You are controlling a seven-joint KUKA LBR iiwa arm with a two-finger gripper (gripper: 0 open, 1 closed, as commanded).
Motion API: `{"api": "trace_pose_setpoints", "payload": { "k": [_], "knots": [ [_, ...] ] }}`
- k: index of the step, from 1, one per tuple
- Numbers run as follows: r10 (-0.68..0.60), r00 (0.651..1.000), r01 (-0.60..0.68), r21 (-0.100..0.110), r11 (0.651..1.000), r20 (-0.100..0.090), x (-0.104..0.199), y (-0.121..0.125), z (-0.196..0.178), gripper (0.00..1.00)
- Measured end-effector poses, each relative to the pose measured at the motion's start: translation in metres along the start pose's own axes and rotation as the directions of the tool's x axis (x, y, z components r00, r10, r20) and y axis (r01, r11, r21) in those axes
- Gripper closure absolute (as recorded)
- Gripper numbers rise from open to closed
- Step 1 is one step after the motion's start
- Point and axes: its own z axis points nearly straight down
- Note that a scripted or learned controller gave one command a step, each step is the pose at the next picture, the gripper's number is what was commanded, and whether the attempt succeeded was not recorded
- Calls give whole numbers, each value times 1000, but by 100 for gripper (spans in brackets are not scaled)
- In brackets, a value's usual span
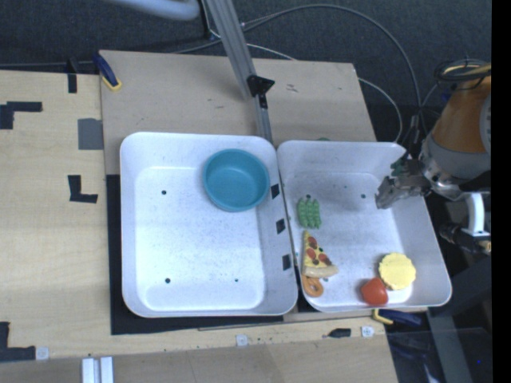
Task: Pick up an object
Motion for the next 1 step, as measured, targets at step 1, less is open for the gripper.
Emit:
{"api": "trace_pose_setpoints", "payload": {
  "k": [1],
  "knots": [
    [0, 1000, 0, 0, 1000, 0, 0, 1, -47, 100]
  ]
}}
